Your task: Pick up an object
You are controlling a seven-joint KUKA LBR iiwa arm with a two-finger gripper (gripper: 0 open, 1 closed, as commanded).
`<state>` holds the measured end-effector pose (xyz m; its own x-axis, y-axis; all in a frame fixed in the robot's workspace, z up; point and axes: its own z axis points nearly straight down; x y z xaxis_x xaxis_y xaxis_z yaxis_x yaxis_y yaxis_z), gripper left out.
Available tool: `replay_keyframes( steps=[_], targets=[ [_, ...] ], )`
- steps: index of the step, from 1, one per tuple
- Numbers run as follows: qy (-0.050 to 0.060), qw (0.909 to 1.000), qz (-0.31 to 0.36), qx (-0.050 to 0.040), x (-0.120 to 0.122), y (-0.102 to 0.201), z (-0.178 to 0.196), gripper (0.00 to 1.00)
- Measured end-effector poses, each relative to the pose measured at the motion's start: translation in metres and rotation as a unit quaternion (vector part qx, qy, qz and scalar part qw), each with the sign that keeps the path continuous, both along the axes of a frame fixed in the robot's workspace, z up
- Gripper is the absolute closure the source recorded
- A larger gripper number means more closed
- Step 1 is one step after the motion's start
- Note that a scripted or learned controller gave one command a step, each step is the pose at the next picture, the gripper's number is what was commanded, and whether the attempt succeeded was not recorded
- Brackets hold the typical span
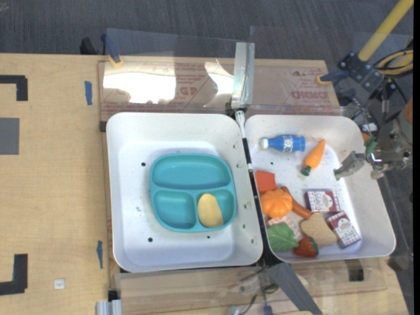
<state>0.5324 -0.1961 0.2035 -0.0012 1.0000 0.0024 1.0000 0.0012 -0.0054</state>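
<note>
The right bin (375, 210) holds several toy foods. A blue bottle (283, 143) lies near its far edge, with an orange carrot (314, 157) beside it. Nearer the front are an orange pumpkin (277, 203), a red-orange wedge (265, 180), two small cartons (320, 200) (343, 229), a bread slice (317, 227), a green leafy piece (282, 237) and a red strawberry (306, 246). My gripper (349, 165) hangs over the bin's right side, right of the carrot and above the cartons, and I see nothing held in it.
The left bin (125, 176) carries a teal divided plate (190, 172) with a yellow potato (210, 210) in its front right compartment. A clear panel and metal post (243, 74) stand behind the bins. Cables and a yellow pole (387, 25) crowd the far right.
</note>
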Motion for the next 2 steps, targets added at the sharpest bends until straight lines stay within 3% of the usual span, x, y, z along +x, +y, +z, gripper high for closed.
replay_keyframes(
  steps=[1, 2],
  targets=[
    [0.003, 0.9951, -0.099, 0.0018, 0.058, -0.002, -0.106, 0.00],
    [-0.002, 0.9962, -0.088, -0.0016, 0.117, 0.034, -0.118, 0.00]
  ],
)
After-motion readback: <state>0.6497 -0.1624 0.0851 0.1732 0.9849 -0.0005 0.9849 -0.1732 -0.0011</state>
